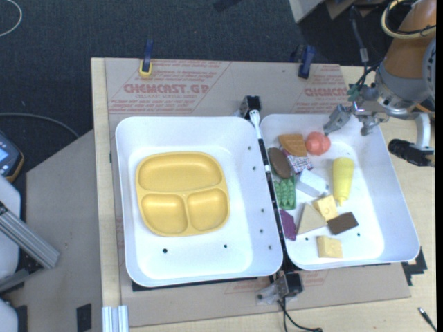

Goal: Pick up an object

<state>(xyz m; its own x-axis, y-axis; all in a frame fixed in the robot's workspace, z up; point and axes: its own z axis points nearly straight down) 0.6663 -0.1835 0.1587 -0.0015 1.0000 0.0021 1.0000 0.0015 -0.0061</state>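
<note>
The right bin (pixel 394 185) holds several toy food pieces: a red ball (pixel 318 142), an orange toast slice (pixel 292 144), a brown oval (pixel 279 162), a yellow bottle-shaped piece (pixel 342 177), a green piece (pixel 284 192), a cheese wedge (pixel 324 207), a brown block (pixel 342 222) and a yellow cube (pixel 329 246). My gripper (pixel 351 121) hangs over the bin's far edge, just up and right of the red ball. It is open, with nothing between its fingers.
The left bin (pixel 131 144) carries a yellow divided plate (pixel 183 191). A black hinge strip (pixel 265 178) runs between the bins. Blue clamps (pixel 147 59) (pixel 305 61) pin the cardboard at the back. The arm's orange band (pixel 415 19) is at the top right.
</note>
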